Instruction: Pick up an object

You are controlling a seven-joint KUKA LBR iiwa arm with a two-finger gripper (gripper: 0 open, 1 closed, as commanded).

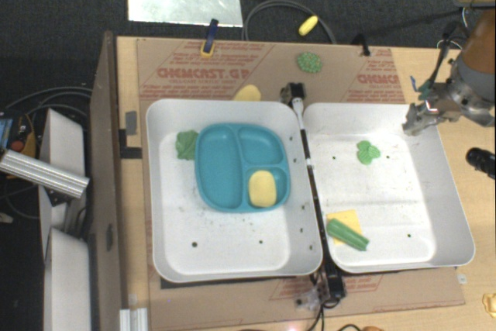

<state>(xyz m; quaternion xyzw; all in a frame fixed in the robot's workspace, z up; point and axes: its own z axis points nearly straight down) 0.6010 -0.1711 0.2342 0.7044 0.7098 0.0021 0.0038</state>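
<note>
Fingers (415, 120) above right bin's (453, 244) far corner.

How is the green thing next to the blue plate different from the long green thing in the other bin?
The green leaf is flat and ragged, while the green bean is long and thin. The leaf lies in the left bin touching the blue plate; the bean lies in the right bin, partly on a yellow square. Both are green.
</note>
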